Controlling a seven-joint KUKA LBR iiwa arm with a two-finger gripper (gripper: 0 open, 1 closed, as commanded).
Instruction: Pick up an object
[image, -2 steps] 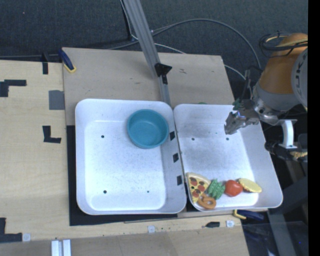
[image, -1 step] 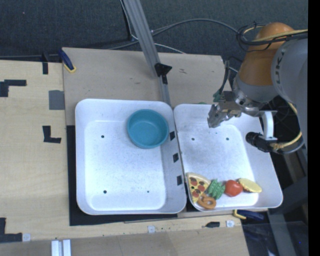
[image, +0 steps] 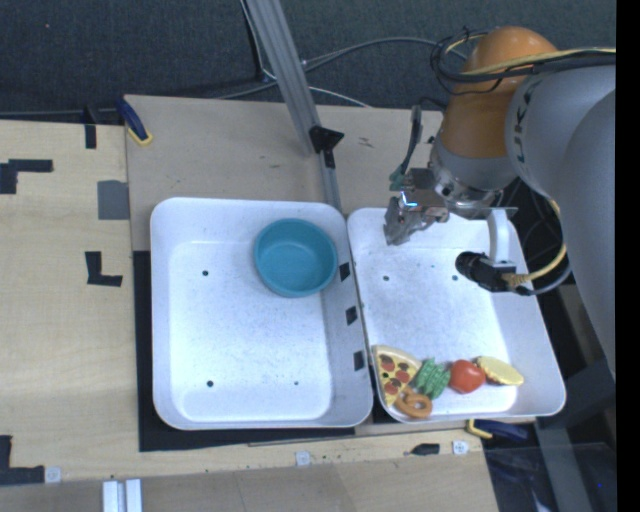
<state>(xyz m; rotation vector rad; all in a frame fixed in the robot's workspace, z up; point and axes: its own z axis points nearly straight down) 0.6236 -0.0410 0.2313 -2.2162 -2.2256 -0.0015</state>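
Note:
My gripper (image: 398, 235) hangs over the far left corner of the right bin (image: 440, 300), its fingers pointing down with nothing between them that I can make out. Along the near edge of that bin lie a pizza slice (image: 394, 369), a green toy (image: 431, 377), an orange ring (image: 414, 404), a red tomato (image: 465, 376) and a yellow piece (image: 499, 371). All of these sit well short of the gripper, toward the front. A blue bowl (image: 294, 257) stands upright in the far part of the left bin (image: 240, 390).
A grey metal pole (image: 296, 90) slants across the bench behind the bins. A black cable fitting (image: 487, 270) juts over the right bin's far right side. The arm's body (image: 560, 130) fills the upper right.

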